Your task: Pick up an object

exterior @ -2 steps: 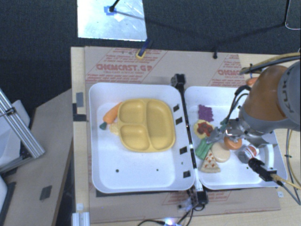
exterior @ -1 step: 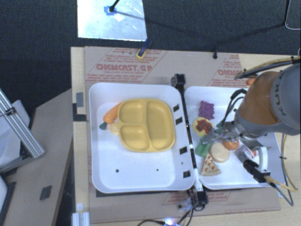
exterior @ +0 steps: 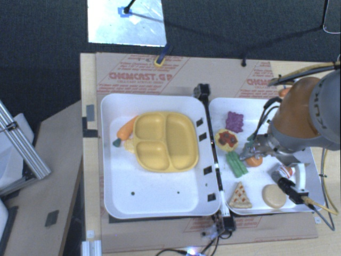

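The gripper (exterior: 250,154) is low in the right bin (exterior: 314,159), near its middle. Seen from above, the grey wrist covers much of it, so it cannot be told whether it is wide, narrow or closed on anything. Just beside its tip, on the side nearer the camera, lies a small orange piece (exterior: 256,162), partly hidden by the metal; whether the two touch is unclear. A green pod (exterior: 237,165) lies slantwise just left of the orange piece.

Farther out in the same bin, a round tart with a red top (exterior: 227,139) sits beyond the pod. A purple bunch of grapes (exterior: 234,121) lies beyond that, toward the far wall. Along the near wall are a pizza slice (exterior: 240,196) and a pale round biscuit (exterior: 274,196), set apart from each other.

The left bin (exterior: 160,204) holds a yellow divided plate (exterior: 162,142). A carrot (exterior: 126,128) rests against the plate's left rim.
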`<state>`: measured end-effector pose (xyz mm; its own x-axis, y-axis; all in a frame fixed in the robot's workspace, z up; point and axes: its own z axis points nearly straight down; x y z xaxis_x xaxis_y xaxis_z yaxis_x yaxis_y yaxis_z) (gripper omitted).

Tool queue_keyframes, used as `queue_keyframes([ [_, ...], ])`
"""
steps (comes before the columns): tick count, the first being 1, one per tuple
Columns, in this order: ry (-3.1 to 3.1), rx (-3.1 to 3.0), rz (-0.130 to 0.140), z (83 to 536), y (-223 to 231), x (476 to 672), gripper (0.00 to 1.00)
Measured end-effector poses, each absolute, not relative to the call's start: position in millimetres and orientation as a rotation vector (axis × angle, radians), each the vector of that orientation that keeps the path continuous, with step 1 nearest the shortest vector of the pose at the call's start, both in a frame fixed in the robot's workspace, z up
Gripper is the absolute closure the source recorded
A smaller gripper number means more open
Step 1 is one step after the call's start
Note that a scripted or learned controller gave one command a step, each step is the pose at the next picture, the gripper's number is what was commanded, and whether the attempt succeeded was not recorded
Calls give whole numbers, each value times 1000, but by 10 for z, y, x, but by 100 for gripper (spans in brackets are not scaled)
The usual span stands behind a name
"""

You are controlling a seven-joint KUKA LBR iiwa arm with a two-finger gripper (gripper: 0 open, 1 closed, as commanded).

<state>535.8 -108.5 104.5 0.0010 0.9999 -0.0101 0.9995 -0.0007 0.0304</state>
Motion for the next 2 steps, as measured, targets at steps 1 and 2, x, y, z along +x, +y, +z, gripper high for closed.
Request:
queue_keyframes([
  [1,2221,2215,5,1605,-1107,5284,100],
  [2,2222,2213,6,2038,-1102,5292,100],
])
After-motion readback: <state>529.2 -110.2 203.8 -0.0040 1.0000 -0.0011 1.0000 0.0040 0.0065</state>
